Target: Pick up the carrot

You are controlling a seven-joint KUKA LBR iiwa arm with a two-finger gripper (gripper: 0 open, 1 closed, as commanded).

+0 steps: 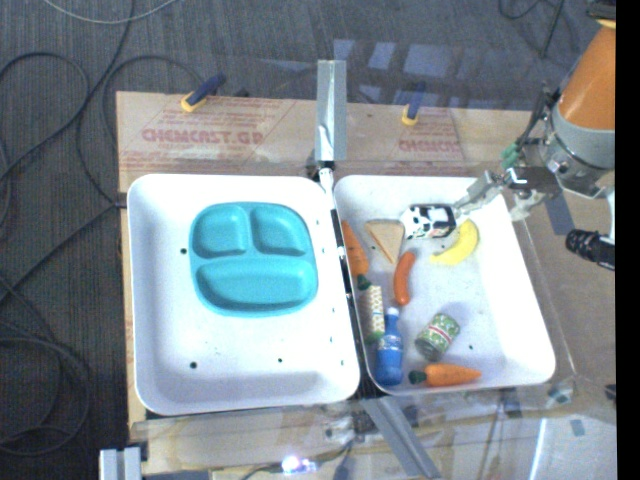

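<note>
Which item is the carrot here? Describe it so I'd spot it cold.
Look in the right bin, along its near edge. The carrot lies flat there, just right of the blue bottle and below the small can. It alone is orange and tapered with a green leafy end.

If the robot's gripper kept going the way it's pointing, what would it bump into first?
Probably the black-and-white toy. The gripper points down-left at it, apparently just short of touching it; depth is hard to judge. The carrot lies well off that line.
</note>
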